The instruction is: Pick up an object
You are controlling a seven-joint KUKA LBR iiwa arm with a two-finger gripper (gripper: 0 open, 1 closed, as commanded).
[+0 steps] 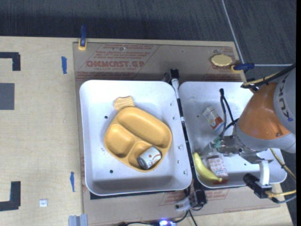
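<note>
Down at the near edge of the right bin, a banana lies curved along the bin's left wall, with a small red-and-white packet touching its right side. Just above those two the arm comes in from the right, its orange band bulging over the middle of that bin, and the wrist drops to the gripper, which sits low over the bin floor just above the packet and the banana's upper end. From where I stand the metal of the wrist covers the tips, so I cannot tell how wide the pincer stands or whether it has hold of anything; nothing can be seen clamped in it. Something small and greenish peeks out at its left side, too small to make out. Farther up the same bin lies a little white-and-orange carton, well apart from the gripper, with a black cable looping past it.

Across in the left bin rests a yellow divided tray, tilted on the diagonal, with a small can on its side in the tray's lower compartment.
</note>
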